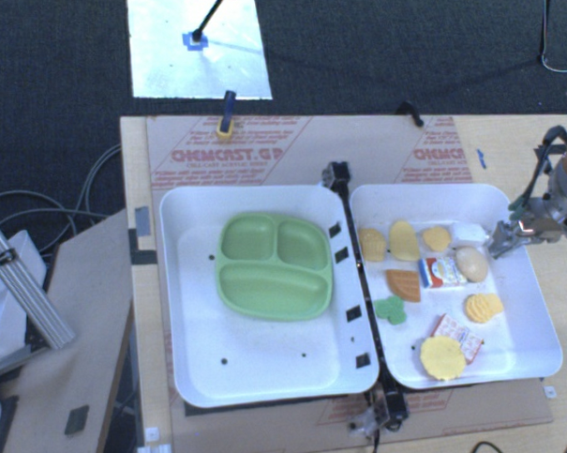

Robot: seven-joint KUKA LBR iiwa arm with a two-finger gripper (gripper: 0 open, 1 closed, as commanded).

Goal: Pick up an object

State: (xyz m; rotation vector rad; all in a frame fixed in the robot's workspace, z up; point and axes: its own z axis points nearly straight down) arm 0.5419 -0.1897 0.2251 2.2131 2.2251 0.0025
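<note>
Camera view: jaws [503, 239] at right bin [523, 346] rim, state cannot tell; beige egg-shaped piece [471, 262] nearest, crowded against small carton [442, 272] — likely slip or double-grab.

Dark carpet floor [397, 37] (a pale sheet [199, 48] on it) surrounds the wooden bench [505, 136].

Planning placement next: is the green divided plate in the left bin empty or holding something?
Empty. The green plate lies flat in the left bin, all three compartments showing bare green.
</note>
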